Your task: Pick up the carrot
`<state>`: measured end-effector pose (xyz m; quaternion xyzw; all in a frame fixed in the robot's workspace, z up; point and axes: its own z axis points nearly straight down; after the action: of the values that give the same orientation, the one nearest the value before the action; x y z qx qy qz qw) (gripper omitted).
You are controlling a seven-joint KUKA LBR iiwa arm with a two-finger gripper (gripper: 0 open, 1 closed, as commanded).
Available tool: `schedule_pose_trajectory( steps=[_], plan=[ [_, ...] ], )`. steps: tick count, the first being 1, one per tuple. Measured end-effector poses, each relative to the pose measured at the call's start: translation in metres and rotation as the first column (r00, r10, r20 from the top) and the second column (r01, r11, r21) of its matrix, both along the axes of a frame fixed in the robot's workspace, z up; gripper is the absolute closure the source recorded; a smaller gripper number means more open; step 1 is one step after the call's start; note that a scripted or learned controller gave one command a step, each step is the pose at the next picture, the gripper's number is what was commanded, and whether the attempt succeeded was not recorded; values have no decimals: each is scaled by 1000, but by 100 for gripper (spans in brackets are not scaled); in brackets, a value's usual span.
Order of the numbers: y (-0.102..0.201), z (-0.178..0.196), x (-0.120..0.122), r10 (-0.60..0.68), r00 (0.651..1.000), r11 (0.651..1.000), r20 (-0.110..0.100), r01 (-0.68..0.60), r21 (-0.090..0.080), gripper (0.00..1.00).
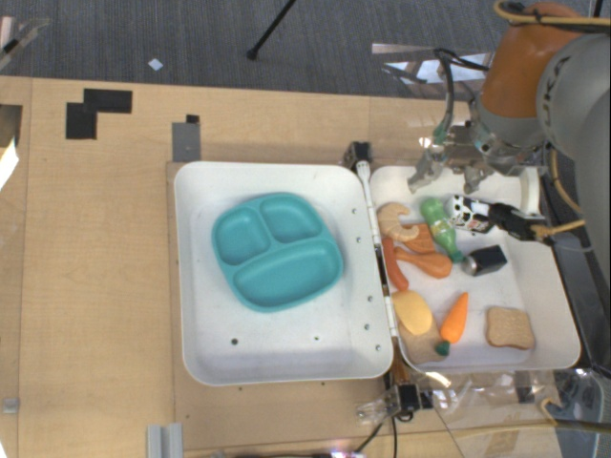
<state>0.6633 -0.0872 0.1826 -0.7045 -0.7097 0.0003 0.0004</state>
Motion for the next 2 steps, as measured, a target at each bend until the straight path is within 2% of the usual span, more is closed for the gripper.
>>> schedule_pose_trajectory(
  steps=[1, 2],
  plan=[
    [5, -41, -45, 349, 937, 937, -1, -349, 1, 0],
    [-26, -46, -102, 486, 874, 874, 1, -486, -1, 0]
  ],
)
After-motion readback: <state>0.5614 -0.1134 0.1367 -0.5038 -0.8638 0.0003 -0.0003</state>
